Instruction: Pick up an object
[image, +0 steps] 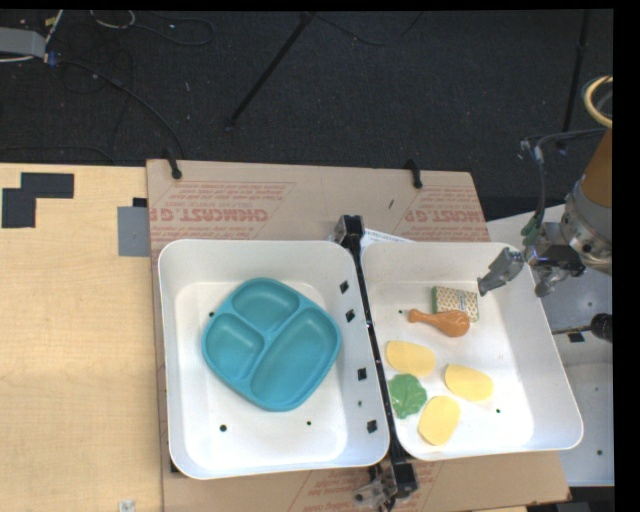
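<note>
The right bin (555, 390) holds several toy foods: an orange drumstick (442, 320), a patterned tan block (455, 301), three yellow pieces (410, 357) (468, 381) (438, 420) and a green piece (406, 394). My gripper (522, 277) hangs over the bin's upper right rim, above and to the right of the tan block. Its fingers are spread open with nothing between them; the left fingertip (497, 272) points toward the block.
A teal divided plate (271, 343) lies in the left bin (175, 330). A black divider (365, 350) runs between the two bins. Cardboard (300, 205) lies under the bins, and cables hang by the arm at right.
</note>
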